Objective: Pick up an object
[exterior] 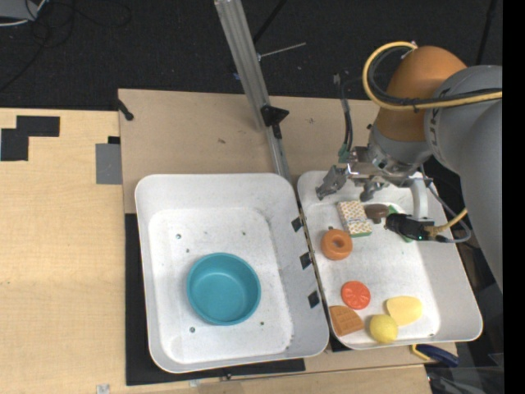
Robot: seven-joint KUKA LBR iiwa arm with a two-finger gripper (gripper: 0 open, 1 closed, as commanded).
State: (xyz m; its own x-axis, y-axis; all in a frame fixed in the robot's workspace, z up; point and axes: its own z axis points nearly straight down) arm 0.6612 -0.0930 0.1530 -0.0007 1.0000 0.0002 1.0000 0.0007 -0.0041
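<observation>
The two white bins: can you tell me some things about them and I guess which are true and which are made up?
1. The round teal plastic bowl sits in the left white bin. True.
2. The orange ring-shaped toy doughnut lies in the left bin. False: it lies in the right white bin.
3. The gripper holds the teal bowl. False: the gripper is over the right bin's far end, and the bowl sits alone in the left bin.
4. The small yellow lemon-like ball lies near the right bin's near edge. True.
5. The flat red-orange round piece lies between the doughnut and the lemon. True.
</observation>
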